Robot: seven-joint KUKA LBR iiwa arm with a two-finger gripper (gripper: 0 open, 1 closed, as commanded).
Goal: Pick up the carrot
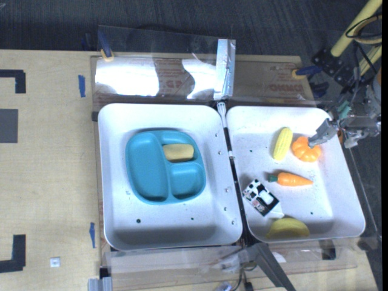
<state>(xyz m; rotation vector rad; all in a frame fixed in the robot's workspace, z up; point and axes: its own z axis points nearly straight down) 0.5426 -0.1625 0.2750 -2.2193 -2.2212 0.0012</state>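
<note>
The carrot point(292, 179) is orange with a small green top and lies flat in the middle of the right bin point(348, 187), pointing right. My gripper point(316, 140) reaches in from the right edge and sits above and to the right of the carrot. Its tip is at the top of a round orange fruit point(305, 150), well apart from the carrot.
A yellow corn cob point(281, 143) stands left of the orange fruit. A black and white block point(260, 197) and a yellow fruit point(288, 226) lie near the right bin's front. The left bin point(115, 211) holds a blue divided plate point(145, 168) with a tan piece point(179, 153) on it.
</note>
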